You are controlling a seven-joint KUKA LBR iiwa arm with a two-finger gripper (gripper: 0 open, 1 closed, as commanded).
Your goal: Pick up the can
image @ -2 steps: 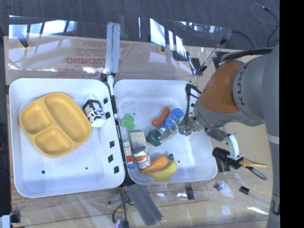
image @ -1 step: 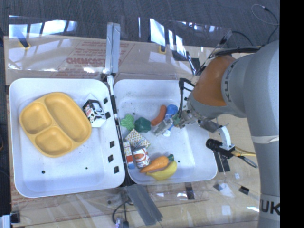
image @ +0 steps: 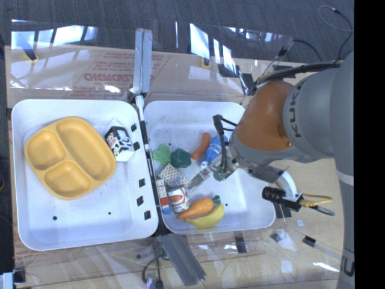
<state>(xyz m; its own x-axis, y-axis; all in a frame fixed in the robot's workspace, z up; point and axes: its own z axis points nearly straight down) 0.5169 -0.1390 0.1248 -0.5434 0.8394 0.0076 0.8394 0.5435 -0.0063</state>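
Note:
The can [image: 178,200] is small, with a red and white label. It stands near the front left corner of the right bin [image: 252,218]. My gripper [image: 196,181] reaches down and to the left from the grey and orange arm [image: 271,128], and its tip is just above and to the right of the can. Nothing shows in its grasp. The tip sits close to the can's upper rim, and I cannot tell whether they touch.
Around the can lie a carrot [image: 198,208], a banana [image: 208,218], a checkered packet [image: 170,173] and a slim tube [image: 161,196]. Two green items [image: 171,156], an orange piece [image: 201,146] and a blue bottle [image: 213,150] sit further back. The left bin [image: 36,227] holds a yellow divided plate [image: 68,156] and a small carton [image: 120,142].

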